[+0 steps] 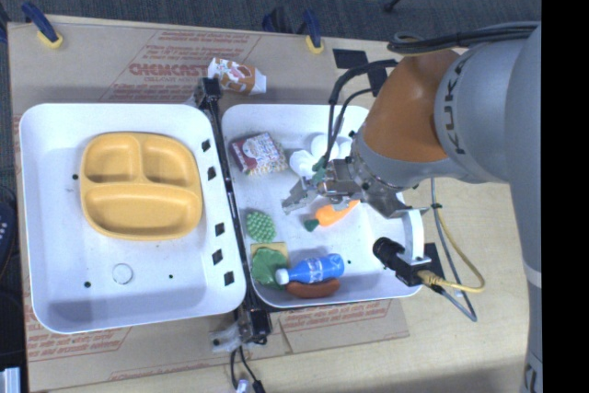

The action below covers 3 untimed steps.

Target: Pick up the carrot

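Toward the right bin's (276, 120) far-right edge lies the carrot (333, 214), just under the hand (317, 190). Whether the hand has clenched on it I cannot tell; lifting is not yet done.

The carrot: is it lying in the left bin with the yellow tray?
No, the carrot lies in the right bin, beside the gripper; the yellow tray sits in the left bin.

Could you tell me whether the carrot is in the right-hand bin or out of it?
In it. The carrot lies on the floor of the right bin, just beneath the gripper, not lifted clear.
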### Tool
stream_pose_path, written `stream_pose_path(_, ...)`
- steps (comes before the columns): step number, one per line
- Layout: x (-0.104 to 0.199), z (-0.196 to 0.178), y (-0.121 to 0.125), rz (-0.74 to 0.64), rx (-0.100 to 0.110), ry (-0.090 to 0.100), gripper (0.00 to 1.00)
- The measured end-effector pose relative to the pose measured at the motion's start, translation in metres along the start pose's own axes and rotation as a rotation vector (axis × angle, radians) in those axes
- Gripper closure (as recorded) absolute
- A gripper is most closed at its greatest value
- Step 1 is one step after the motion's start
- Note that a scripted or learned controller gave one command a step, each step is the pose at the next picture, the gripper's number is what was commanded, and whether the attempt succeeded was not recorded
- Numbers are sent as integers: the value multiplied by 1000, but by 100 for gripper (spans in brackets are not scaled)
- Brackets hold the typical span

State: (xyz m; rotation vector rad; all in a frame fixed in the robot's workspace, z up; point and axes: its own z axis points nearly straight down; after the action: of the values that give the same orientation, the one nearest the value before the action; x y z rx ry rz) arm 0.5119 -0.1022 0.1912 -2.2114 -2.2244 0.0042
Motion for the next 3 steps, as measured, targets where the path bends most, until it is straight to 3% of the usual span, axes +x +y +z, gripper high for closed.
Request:
stream_pose_path(1,-46,86,16,-205,-16,-2,0)
stream_pose_path(2,-48,76,18,-208,-23,-9,100)
stream_pose_path(3,-29,-16,-4,-11,-2,-2,100)
